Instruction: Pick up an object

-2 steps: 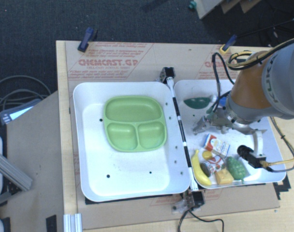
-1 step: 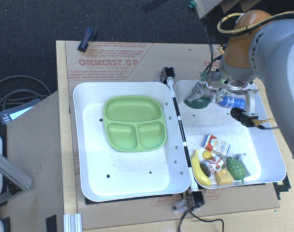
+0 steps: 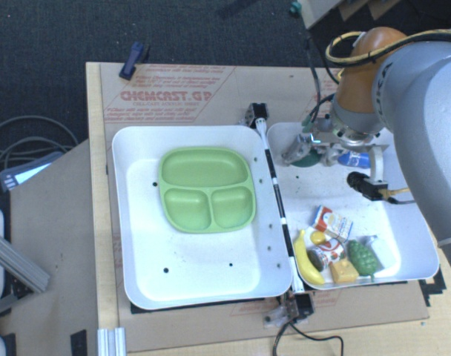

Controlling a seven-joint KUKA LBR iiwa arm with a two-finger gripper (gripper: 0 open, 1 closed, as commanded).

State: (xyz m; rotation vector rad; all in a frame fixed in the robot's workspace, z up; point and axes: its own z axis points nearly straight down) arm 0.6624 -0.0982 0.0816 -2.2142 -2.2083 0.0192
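Left bin: green tray centred, margins free. Right bin: items clustered near corner.

The pale green, three-compartment plastic plate is looking matt; the shallow white plastic bins are gleaming smooth.

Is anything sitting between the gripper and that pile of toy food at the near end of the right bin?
Nothing visible. The gripper hangs over the right bin's far end; bare white floor lies between it and the toy food pile.
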